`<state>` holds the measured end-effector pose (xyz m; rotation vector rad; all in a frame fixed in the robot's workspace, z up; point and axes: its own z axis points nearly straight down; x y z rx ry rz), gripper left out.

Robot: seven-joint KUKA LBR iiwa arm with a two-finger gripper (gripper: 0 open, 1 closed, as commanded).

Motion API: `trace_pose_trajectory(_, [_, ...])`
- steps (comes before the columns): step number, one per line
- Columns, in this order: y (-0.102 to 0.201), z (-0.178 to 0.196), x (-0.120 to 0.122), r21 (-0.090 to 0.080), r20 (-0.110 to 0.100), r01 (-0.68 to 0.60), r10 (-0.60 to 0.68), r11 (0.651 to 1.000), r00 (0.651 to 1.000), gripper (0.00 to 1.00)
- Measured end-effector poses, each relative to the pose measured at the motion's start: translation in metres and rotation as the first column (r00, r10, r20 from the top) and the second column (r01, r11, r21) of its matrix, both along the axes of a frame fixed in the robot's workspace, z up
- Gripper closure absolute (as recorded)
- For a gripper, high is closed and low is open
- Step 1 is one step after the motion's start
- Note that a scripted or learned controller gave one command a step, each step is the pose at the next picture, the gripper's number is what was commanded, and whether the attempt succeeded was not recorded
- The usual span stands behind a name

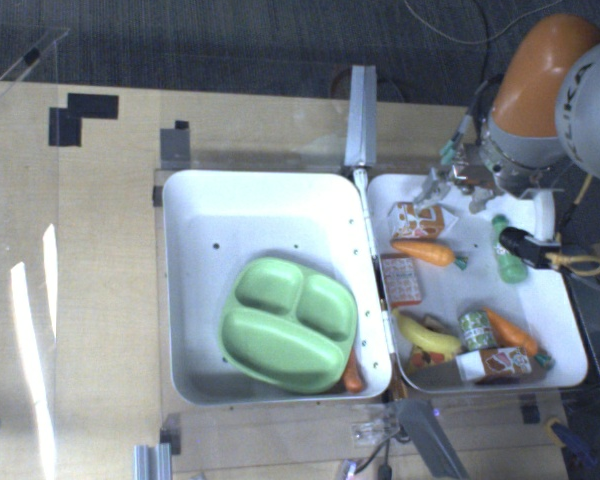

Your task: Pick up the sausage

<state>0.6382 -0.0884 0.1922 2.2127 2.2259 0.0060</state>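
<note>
Fingers (pixel 452 190) spread, gripping nothing, hovering over right bin (pixel 570 313) far edge. Left bin (pixel 195 268): green plate (pixel 290 323); sausage (pixel 352 375), judged by reddish-brown colour, wedged between plate and bin's right wall, partly hidden, well apart from fingers. Awkward access likely
</note>
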Motion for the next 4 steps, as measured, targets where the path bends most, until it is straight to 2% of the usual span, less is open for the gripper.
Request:
trace_pose_trajectory(1, [0.000,0.000,0.000,0.000,0.000,0.000,0.000,1.000,1.000,0.00])
trace_pose_trajectory(2, [-0.009,-0.087,-0.045,0.000,0.021,0.088,-0.088,0.996,0.996,0.00])
trace_pose_trajectory(3, [-0.027,-0.094,-0.097,-0.002,0.033,0.020,-0.019,1.000,0.999,0.00])
trace_pose_trajectory(4, [-0.032,-0.069,-0.076,0.000,0.000,0.071,-0.071,0.997,0.997,0.00])
